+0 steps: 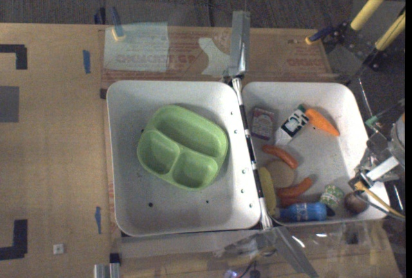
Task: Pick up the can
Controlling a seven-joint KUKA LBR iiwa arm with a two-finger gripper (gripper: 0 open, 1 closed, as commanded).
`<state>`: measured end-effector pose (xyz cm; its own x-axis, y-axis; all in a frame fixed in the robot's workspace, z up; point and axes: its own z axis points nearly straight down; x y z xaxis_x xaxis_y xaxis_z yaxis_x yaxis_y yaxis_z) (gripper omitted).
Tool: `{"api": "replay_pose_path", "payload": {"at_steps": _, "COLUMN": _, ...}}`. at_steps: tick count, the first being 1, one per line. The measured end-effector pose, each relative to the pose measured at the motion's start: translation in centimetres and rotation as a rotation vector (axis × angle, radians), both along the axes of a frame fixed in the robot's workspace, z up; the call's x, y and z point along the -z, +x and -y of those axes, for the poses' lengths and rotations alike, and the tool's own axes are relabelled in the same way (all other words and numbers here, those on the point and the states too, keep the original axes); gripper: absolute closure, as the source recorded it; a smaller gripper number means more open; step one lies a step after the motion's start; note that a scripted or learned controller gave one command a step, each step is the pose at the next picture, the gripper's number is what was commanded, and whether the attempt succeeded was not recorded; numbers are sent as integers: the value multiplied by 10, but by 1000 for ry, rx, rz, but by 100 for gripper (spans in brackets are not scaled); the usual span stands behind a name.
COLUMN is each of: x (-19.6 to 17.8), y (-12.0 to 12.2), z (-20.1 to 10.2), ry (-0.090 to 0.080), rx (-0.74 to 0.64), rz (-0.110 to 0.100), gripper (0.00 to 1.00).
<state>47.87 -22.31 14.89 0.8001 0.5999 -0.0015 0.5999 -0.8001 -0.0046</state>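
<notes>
The can (332, 195) is a small green-patterned cylinder standing near the front right corner of the right bin (344, 98). It sits between a blue bottle (302, 211) and a brown round object (354, 201). My gripper (372, 178) reaches in from the right edge, just above and to the right of the can, over the bin's right wall. Nothing shows in its grasp.
The right bin also holds a purple box (262, 122), a black-and-white carton (294, 122), a carrot (320, 121), two sausages (280, 156) (295, 190), a banana (267, 190) and a tan disc (282, 172). A green divided plate (183, 147) lies in the left bin (129, 206).
</notes>
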Motion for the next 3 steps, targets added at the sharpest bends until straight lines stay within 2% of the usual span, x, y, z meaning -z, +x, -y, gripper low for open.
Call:
{"api": "replay_pose_path", "payload": {"at_steps": 1, "x": -96, "y": 1, "z": -1, "ry": -4, "rx": 438, "rz": 1, "gripper": 100}}
{"api": "replay_pose_path", "payload": {"at_steps": 2, "x": -48, "y": 13, "z": -11, "ry": -1, "rx": 287, "rz": -2, "gripper": 100}}
{"api": "replay_pose_path", "payload": {"at_steps": 3, "x": -48, "y": 13, "z": -11, "ry": -1, "rx": 287, "rz": -1, "gripper": 0}}
